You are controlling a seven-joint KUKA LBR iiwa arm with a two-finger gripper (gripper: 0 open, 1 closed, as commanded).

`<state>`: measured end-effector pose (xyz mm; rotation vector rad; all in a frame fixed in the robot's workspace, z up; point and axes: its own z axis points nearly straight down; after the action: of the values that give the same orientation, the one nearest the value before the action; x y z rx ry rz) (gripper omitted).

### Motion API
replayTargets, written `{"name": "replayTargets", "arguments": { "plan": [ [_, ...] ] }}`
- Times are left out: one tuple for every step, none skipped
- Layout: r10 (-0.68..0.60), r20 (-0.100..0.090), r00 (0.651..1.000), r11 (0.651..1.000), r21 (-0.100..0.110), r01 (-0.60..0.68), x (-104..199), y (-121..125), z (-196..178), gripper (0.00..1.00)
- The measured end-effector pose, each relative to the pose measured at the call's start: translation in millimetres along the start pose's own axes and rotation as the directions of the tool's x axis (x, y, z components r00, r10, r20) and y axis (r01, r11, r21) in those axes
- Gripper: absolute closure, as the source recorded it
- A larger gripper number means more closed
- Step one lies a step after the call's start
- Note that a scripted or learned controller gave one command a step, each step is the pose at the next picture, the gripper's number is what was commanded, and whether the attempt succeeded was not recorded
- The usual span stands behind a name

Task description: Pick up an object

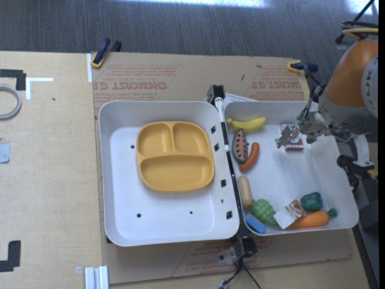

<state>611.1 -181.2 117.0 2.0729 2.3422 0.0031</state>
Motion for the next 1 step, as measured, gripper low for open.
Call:
{"name": "replayTargets", "arguments": {
  "plan": [
    [0.001, 0.001, 1.0, 1.0, -0.003, -0.001, -1.0, 0.8, -10.6, 1.0]
  ]
}}
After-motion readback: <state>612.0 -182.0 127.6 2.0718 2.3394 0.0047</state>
